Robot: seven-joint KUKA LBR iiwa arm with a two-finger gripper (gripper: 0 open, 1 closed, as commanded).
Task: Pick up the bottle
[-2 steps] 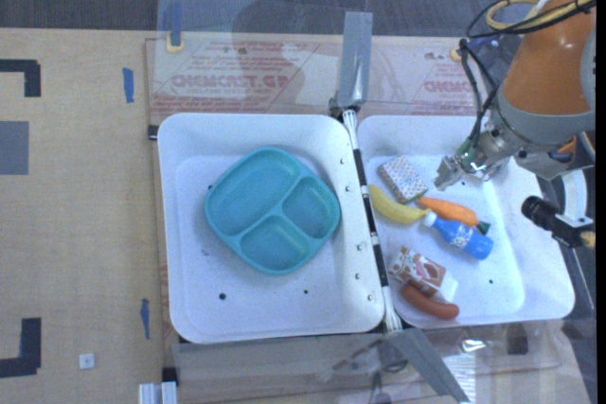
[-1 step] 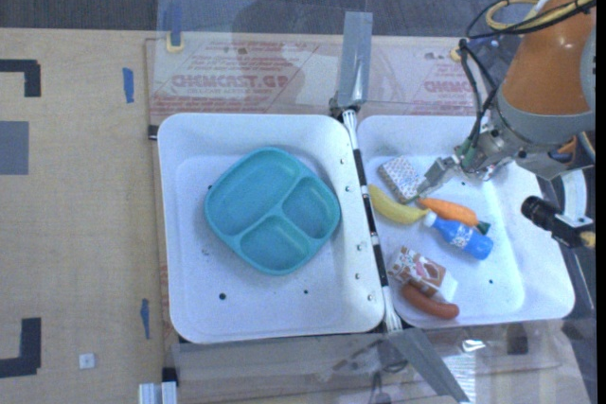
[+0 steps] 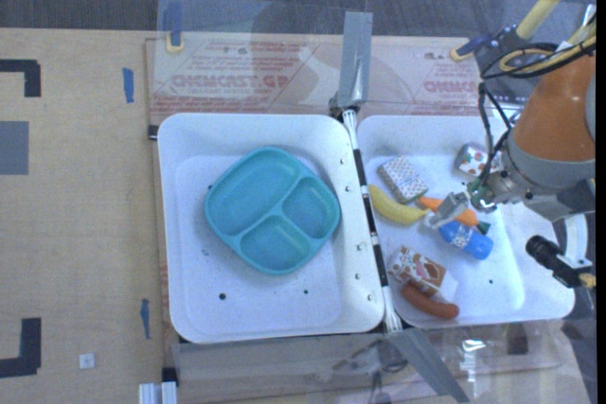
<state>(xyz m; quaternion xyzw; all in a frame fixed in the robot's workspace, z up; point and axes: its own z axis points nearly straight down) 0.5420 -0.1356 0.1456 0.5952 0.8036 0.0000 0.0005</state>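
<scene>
The desk is a light wooden surface carrying two shallow white plastic bins side by side. The left bin holds a turquoise three-compartment plastic plate, lying flat near the bin's centre.

The right bin holds several small items:
- A yellow toy banana lies near the bin's left wall.
- A small patterned rectangular packet lies just above the banana, touching or nearly touching it.
- A brown-and-white printed snack packet lies lower in the bin.
- A reddish-brown toy sausage lies just below that packet, near the bin's lower edge.
- A small silvery crumpled object lies toward the upper right of the bin.

The small blue plastic bottle with an orange top lies on its side near the centre of the right bin, to the right of the banana. Its orange end points toward the upper left.

The grey arm with the orange band reaches in over the right bin. The gripper is positioned directly above and touching or nearly touching the orange end of the bottle. The state of the fingers cannot be determined. The bottle rests on the bin floor.
</scene>
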